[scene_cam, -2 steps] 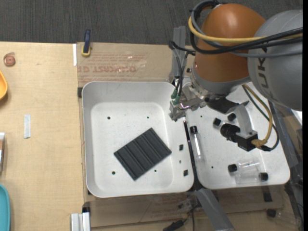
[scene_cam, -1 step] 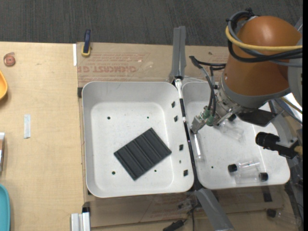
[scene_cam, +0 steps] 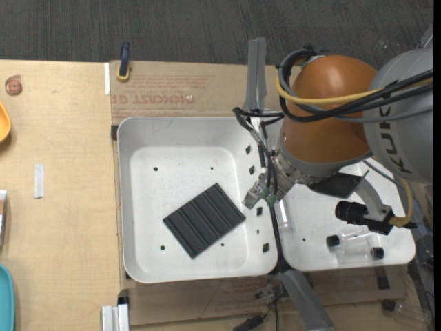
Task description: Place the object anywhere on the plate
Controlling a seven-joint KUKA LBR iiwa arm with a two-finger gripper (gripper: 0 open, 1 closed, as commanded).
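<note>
Bench under dark carpet; my pincer (scene_cam: 258,197) at the seam between bins.
Dark ribbed plate (scene_cam: 204,219) lies flat, skewed, in left bin (scene_cam: 138,254). Clear vial (scene_cam: 355,243) rests in right bin (scene_cam: 303,254). Pincer spread: cannot tell. Tan board (scene_cam: 55,254) at left.

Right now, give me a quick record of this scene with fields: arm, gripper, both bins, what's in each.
arm: grey with orange band, reaching in from the right, above the seam between the bins
gripper: low at the left bin's right wall, nothing seen held
left bin: dark ribbed plate, lying flat, turned at an angle
right bin: small clear object with dark ends, near the front
task state: object not yet on plate
</note>
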